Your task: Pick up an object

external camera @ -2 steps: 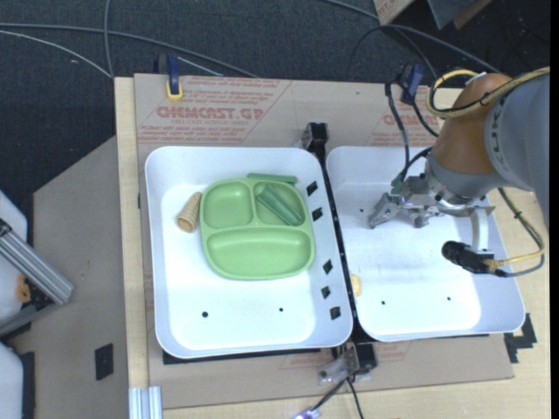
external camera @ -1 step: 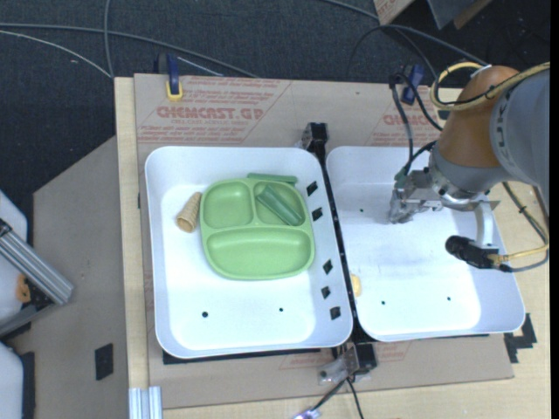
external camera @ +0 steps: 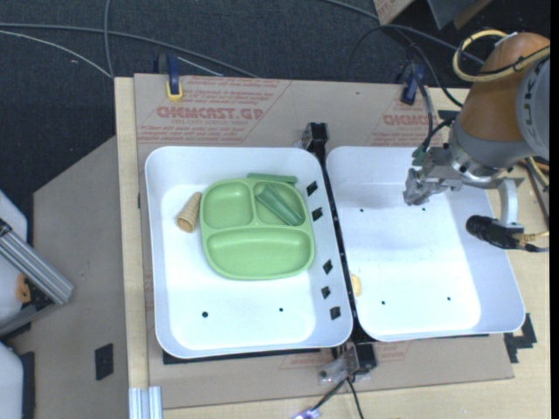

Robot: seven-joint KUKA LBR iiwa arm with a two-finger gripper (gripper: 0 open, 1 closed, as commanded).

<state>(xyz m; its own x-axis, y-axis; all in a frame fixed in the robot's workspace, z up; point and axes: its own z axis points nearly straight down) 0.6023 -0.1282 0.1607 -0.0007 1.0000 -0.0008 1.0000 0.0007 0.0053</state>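
Note:
A green divided plate [external camera: 257,230] lies in the left bin [external camera: 175,312]. A dark green piece [external camera: 281,205] rests in its upper right compartment, and a flat green strip [external camera: 272,179] lies along its top edge. A tan cone [external camera: 188,212] lies just left of the plate. A small yellow bit [external camera: 355,284] sits at the left wall of the right bin [external camera: 419,321]. My gripper [external camera: 417,190] hangs over the upper part of the right bin, far from all these things, with nothing visible between its fingers.
The arm, grey with an orange band [external camera: 502,77], enters from the upper right. A black clip strip [external camera: 321,225] runs between the two bins. Cables [external camera: 498,230] trail by the right bin's right edge. Clamps [external camera: 174,75] hold the board at the back.

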